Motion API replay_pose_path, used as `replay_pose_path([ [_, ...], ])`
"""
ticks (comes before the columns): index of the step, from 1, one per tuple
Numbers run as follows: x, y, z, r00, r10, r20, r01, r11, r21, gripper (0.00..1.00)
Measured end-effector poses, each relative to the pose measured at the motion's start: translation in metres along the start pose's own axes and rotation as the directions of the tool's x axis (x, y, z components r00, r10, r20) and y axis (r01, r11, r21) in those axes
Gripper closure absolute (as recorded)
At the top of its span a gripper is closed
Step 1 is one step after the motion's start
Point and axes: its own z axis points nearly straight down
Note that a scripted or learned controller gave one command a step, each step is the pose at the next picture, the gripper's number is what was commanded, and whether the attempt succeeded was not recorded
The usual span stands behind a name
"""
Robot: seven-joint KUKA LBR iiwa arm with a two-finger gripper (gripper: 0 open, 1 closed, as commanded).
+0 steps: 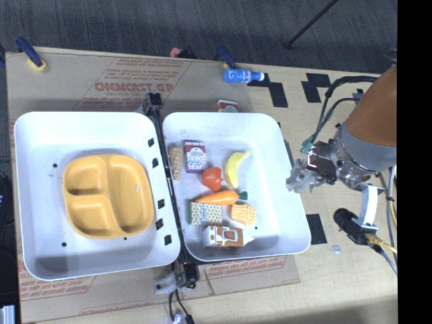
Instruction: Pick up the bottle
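Your end effector [297, 179] sits just outside the right bin's [287, 140] right wall; you cannot tell its state. Find the blue bottle [241, 76] lying on the desk [297, 282], beyond that bin.

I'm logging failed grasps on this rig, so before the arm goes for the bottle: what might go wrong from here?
1. The blue bottle lies on its side outside both bins; it would likely roll away when touched.
2. It sits against the clamp at the right bin's far rim, so the fingers may have little room.
3. The gripper waits beyond the right bin, leaving a long approach.
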Motion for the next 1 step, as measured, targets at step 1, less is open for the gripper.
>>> replay_pose_path([
  [1,0.0039,-0.0014,0.0198,0.991,-0.133,-0.002,0.133,0.991,0.003,1.00],
])
